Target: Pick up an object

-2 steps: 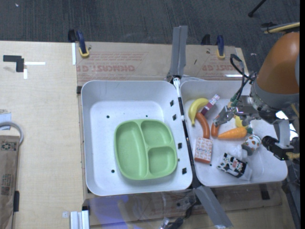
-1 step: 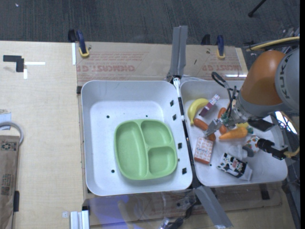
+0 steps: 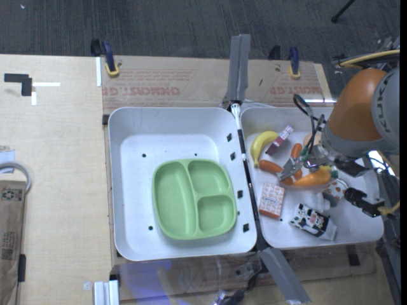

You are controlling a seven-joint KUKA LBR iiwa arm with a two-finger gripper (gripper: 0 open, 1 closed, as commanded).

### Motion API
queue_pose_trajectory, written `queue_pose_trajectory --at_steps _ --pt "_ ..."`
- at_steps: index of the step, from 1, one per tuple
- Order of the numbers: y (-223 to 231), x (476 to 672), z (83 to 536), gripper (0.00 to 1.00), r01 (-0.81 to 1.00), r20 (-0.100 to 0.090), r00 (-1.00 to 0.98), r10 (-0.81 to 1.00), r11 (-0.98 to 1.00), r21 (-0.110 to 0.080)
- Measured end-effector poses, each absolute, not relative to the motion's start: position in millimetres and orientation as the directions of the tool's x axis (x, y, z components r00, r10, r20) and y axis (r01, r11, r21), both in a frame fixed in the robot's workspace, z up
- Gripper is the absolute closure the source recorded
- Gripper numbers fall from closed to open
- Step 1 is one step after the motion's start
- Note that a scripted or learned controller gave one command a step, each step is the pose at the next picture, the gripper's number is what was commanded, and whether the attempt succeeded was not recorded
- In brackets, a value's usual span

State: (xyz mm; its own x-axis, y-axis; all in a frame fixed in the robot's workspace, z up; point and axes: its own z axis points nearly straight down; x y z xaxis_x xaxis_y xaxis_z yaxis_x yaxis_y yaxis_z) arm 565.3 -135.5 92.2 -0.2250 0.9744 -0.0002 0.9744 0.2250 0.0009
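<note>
A grey arm [image 3: 362, 116] with an orange band reaches in from the right over the right bin [image 3: 356, 237], its gripper [image 3: 297, 166] low among a crowd of small things near the bin's middle; whether the gripper is apart or together cannot be told from here. A banana [image 3: 262, 143] lies near the divider, a purple packet [image 3: 278, 142] just beside it, and orange carrot-like pieces [image 3: 313, 178] sit close under the gripper. A red-patterned card box [image 3: 271, 199] and a black-and-white packet [image 3: 311, 220] lie nearer the front rim, with a little bare floor between them. The left bin [image 3: 127, 170] holds one green tray [image 3: 194, 197] of three compartments, with open white floor on all sides of it. Red lettering runs upside down on the cardboard [image 3: 152, 81] behind the bins; it is too blurred to read surely. Blue clamps [image 3: 109, 59] pin that cardboard to the desk [image 3: 51, 145].
</note>
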Motion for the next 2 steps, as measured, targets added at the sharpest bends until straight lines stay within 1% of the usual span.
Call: queue_pose_trajectory --at_steps 1,2 --pt "-217.3 571.3 163.6 0.00 0.982 -0.002 -0.188 0.982 0.188 0.001" --pt "-211.8 540.6 91.0 0.00 0.952 0.001 -0.305 0.952 0.305 -0.001"
